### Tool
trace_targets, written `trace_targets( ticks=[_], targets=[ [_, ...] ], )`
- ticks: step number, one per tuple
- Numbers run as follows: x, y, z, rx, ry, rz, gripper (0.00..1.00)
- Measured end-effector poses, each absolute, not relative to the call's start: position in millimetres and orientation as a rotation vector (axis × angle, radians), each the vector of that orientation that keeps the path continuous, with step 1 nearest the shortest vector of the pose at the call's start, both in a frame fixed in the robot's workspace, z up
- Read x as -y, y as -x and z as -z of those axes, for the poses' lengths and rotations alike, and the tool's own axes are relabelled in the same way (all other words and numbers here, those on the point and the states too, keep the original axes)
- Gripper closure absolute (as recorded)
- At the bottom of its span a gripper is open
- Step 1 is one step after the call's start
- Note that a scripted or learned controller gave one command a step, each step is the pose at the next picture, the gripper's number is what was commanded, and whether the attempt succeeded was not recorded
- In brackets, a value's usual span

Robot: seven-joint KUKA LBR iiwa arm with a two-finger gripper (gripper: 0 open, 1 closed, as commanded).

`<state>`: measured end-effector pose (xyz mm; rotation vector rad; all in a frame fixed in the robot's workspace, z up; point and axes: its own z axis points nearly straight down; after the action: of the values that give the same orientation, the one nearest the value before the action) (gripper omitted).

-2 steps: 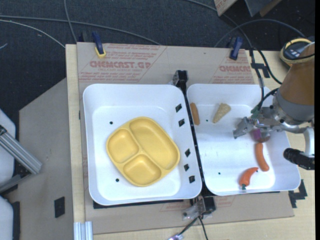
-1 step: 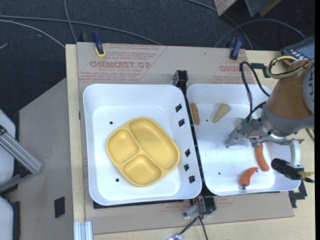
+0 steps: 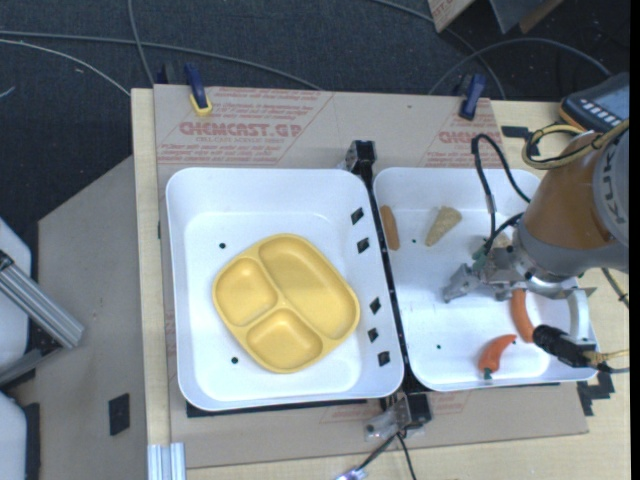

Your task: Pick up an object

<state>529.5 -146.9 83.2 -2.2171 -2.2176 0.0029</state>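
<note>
The right bin (image 3: 440, 363) holds several small food-shaped items. A brown stick-like piece (image 3: 390, 228) lies near its left wall, and a tan wedge (image 3: 441, 224) lies just right of it. An orange sausage-like piece (image 3: 520, 314) sits partly under the arm, and an orange carrot-like piece with a green tip (image 3: 497, 350) lies near the front wall. My gripper (image 3: 463, 284) is low over the middle of the right bin, pointing left, below the tan wedge and left of the orange pieces. Nothing is visibly held in it.
The left bin (image 3: 190, 268) holds a yellow divided plate (image 3: 285, 301). The grey arm with its orange band (image 3: 565, 213) covers the right bin's right side. Black clips line the wall between the bins (image 3: 372, 258). Cables run over the bench's far edge.
</note>
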Motion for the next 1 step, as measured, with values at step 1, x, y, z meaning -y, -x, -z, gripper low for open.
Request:
trace_targets(
  ticks=[1],
  targets=[
    [147.2, -530.8, -95.9, 2.219, 2.220, 0.002, 1.00]
  ],
)
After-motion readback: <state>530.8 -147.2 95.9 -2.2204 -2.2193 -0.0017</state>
